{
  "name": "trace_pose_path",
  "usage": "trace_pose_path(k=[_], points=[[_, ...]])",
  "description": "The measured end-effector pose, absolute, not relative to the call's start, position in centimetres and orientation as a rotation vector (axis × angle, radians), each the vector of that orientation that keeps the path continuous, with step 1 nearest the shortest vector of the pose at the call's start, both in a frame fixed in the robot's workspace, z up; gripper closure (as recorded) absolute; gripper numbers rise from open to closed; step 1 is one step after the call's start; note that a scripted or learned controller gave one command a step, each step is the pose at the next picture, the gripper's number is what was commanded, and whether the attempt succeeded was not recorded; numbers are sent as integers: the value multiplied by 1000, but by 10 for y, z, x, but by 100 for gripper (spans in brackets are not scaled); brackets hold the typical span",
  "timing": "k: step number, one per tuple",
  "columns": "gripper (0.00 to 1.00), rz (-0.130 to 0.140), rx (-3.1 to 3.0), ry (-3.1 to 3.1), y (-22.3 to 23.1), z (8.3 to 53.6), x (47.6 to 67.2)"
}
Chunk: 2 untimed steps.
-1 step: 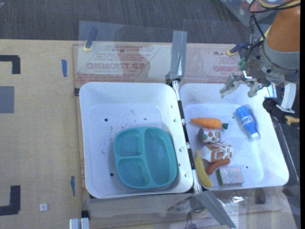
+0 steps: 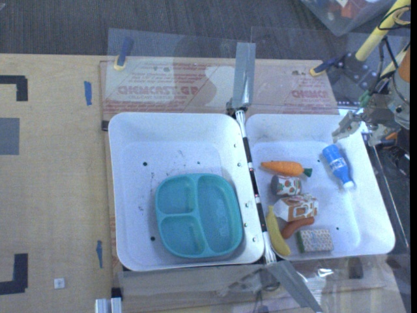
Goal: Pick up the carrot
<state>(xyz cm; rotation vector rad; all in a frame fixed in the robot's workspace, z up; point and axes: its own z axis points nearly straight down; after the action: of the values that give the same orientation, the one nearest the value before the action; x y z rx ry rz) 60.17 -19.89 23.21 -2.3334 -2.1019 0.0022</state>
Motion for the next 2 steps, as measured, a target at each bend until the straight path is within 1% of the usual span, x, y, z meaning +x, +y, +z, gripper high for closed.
trace_pose_path(k=[1,2], points=[[0,2,-2388,-2039,-219,145,606],[0,-13,-2390,-2032,-209,96,621]])
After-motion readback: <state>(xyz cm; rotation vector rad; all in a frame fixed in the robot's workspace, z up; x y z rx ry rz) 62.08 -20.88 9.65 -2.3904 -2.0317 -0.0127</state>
